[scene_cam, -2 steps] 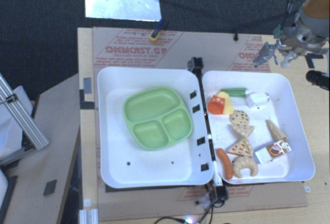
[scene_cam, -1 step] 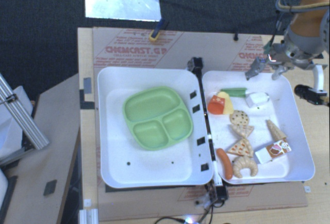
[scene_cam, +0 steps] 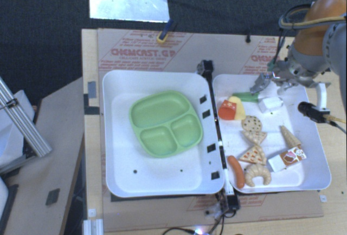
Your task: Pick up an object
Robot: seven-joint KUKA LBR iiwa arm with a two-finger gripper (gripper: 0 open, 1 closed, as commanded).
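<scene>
Arm above the far end of the right bin, toy food spread below it.

The hand [scene_cam: 261, 83] hangs over the far left part of the right bin [scene_cam: 320, 174], and whether it is clenched or released cannot be told; nothing shows between its tips. Just beside it lie a green strip [scene_cam: 246, 97] and a white block [scene_cam: 270, 104]. Nearer the divider sit a red-orange piece [scene_cam: 226, 111] touching a yellow one [scene_cam: 235, 102]. Toward the near rim lie a round cookie [scene_cam: 251, 123], a pizza slice [scene_cam: 253, 155], a sausage [scene_cam: 236, 170], a croissant [scene_cam: 258, 174], an ice-cream cone [scene_cam: 289, 137] and a small carton [scene_cam: 288, 158]. The left bin [scene_cam: 116, 174] holds a green compartment plate [scene_cam: 166, 123]. Both bins rest on the surface [scene_cam: 135, 47].
</scene>
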